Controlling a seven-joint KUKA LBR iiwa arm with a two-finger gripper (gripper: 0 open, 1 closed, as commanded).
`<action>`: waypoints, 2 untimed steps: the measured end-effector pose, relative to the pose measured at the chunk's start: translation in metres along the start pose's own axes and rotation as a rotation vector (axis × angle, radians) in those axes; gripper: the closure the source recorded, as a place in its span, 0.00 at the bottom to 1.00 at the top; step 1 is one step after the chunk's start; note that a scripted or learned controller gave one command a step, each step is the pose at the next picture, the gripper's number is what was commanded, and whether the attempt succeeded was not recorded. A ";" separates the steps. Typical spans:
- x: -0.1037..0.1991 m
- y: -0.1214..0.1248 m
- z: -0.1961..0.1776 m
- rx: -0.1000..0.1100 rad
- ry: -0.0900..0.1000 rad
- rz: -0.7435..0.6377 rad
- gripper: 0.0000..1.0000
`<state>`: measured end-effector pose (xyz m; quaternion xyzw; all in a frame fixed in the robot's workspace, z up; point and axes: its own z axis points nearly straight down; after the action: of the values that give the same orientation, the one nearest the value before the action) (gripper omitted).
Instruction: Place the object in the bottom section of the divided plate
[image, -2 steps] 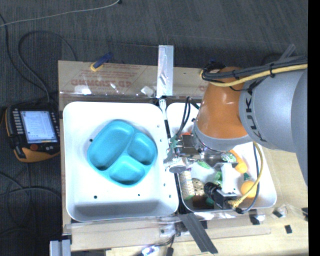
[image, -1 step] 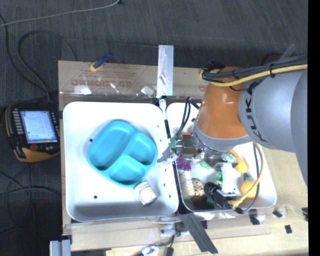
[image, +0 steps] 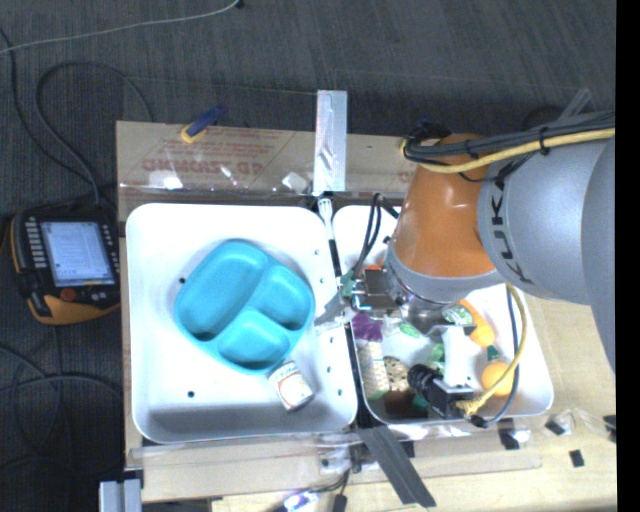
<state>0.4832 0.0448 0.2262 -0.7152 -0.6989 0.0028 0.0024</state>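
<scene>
The blue divided plate (image: 247, 303) lies tilted in the left white bin (image: 165, 400), with three sections and nothing in them. A small white and red cylinder (image: 291, 385) rests on the bin floor just below the plate's lower right edge. The arm's orange band and grey wrist hang over the right bin (image: 530, 395). My gripper (image: 398, 335) points down into the clutter at that bin's left side, and the wrist hides much of it.
The right bin holds several small items: a purple piece (image: 365, 325), an orange one (image: 492, 372), green bits (image: 438, 352), a beige ridged piece (image: 384, 372) and a dark one (image: 402, 402). A pendant (image: 68, 262) lies left of the bench.
</scene>
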 end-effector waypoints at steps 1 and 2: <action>-0.014 0.000 0.045 0.001 0.000 0.016 0.00; -0.012 0.000 0.039 0.007 0.001 0.014 1.00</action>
<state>0.4827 0.0324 0.1874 -0.7200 -0.6940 0.0049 0.0051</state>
